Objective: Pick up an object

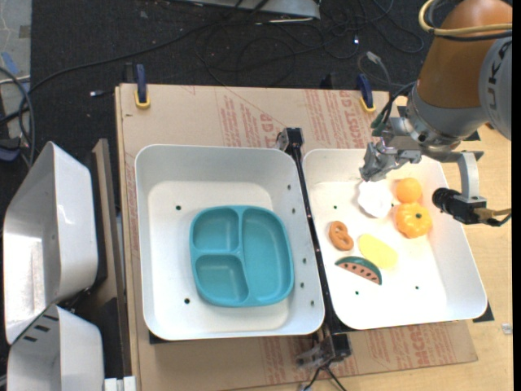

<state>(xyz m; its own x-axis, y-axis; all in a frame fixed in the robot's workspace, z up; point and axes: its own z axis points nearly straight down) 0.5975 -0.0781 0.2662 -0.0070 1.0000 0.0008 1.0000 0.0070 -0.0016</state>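
The right bin (pixel 456 296) holds several toy foods: a white rounded piece (pixel 375 199), an orange ball (pixel 408 190), an orange pepper-like piece (pixel 413 220), a brown pretzel (pixel 340 235), a yellow piece (pixel 378 251) and a watermelon slice (pixel 359 269). My gripper (pixel 377 167) hangs over the bin's back part, just above and behind the white piece. Nothing shows between its fingers.
The left bin (pixel 155 218) holds a teal divided plate (pixel 241 255). Both bins rest on a cardboard sheet (pixel 244 112). White containers (pixel 45 226) stand off the bench at the left. Cables (pixel 244 31) lie on the dark floor behind.
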